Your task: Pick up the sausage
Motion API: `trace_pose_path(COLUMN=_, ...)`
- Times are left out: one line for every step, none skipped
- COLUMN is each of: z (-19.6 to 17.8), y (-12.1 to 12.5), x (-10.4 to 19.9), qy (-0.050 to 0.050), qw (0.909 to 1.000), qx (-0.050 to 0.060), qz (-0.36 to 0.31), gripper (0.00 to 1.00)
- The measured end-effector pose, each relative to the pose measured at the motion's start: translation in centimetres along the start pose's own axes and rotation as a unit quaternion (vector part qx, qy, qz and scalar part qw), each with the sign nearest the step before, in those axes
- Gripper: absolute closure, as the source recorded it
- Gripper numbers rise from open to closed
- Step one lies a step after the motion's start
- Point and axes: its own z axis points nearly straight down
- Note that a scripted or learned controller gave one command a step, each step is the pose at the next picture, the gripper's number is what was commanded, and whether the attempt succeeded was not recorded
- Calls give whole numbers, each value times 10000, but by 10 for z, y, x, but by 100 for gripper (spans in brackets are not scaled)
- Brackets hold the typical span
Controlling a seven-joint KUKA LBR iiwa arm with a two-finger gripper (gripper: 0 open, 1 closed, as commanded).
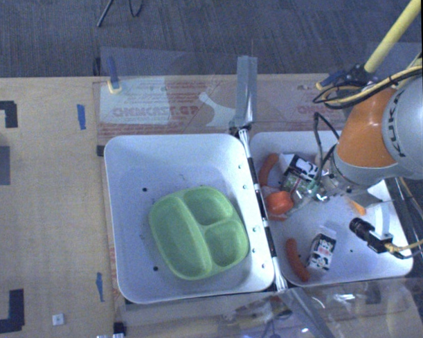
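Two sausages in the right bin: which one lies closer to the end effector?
The upper sausage, by the bin's top-left corner, just above the end effector. The other sausage lies at the bottom edge.

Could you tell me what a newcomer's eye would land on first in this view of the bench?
Probably the green divided plate, lying in the left bin and bright against the white. Next would be the grey arm with its orange band, reaching in from the right over the right bin. Its gripper sits near one reddish sausage at the bin's upper left, and a second sausage lies near the bin's lower edge.
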Motion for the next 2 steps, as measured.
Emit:
trace_pose_path(z=0, y=10, x=13, qy=-17, qw=9999, qx=-1, qz=126, gripper=0)
trace_pose_path(z=1, y=63, x=-5, qy=39, qw=9994, qx=81, qz=-322, gripper=0)
